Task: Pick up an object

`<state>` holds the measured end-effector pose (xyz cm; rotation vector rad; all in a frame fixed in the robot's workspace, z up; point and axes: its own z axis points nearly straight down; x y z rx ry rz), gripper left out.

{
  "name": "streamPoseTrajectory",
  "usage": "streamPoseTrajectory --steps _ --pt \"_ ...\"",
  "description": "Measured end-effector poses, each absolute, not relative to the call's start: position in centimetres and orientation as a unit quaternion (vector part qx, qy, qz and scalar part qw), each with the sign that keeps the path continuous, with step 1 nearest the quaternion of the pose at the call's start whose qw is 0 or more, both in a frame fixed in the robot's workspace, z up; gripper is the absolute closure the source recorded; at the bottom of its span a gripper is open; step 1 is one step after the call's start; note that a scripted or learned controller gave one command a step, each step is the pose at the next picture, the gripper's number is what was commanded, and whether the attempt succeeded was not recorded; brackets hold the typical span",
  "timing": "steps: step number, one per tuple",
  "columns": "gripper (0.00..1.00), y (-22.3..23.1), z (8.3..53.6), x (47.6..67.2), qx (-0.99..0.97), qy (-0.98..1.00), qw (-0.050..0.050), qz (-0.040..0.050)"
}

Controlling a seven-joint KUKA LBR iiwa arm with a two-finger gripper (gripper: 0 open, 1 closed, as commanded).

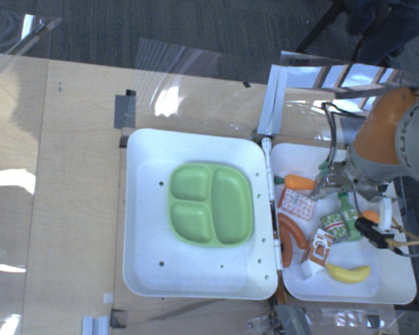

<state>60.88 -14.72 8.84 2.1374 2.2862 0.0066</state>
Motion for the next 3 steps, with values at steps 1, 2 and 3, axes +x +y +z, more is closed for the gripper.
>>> streamPoseTrajectory --steps 1,2,3 --pt "0.00 -12.7 8.5 66.0 0.684 0.730 -0.010 -0.0119" --pt "0.00 -12.1 8.5 66.1 0.689 0.724 -0.008 -0.0157" --pt "0.00 -12.6 8.9 57.6 0.665 0.747 0.005 0.0020"
